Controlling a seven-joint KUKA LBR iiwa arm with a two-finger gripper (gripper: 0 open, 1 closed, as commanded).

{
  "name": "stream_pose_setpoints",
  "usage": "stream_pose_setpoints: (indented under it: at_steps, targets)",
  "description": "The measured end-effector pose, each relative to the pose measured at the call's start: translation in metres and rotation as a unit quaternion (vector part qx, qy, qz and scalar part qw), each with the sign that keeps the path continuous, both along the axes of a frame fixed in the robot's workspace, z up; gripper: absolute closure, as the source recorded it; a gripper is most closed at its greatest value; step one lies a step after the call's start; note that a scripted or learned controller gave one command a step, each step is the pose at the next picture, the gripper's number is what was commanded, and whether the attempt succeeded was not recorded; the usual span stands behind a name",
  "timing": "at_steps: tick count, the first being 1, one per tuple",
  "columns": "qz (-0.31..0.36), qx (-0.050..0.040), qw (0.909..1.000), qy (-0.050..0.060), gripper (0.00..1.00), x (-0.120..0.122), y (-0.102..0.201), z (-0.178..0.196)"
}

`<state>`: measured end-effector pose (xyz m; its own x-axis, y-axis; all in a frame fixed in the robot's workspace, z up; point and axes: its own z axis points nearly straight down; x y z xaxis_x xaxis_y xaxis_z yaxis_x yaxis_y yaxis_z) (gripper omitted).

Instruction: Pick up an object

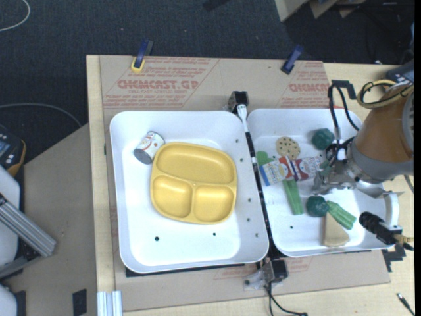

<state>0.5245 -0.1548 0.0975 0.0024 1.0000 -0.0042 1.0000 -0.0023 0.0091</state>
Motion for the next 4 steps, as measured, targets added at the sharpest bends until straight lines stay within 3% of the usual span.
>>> stream_pose_setpoints:
  at_steps: [2,3,4]
  targets:
    - [0.002,0.0004,1.0,0.001,1.0,0.006,-0.011,0.107]
    - [0.002,0.001,1.0,0.002,1.0,0.007,-0.011,0.129]
    - [0.003,0.0021,1.0,0.004,1.0,0.023,0.041,0.122]
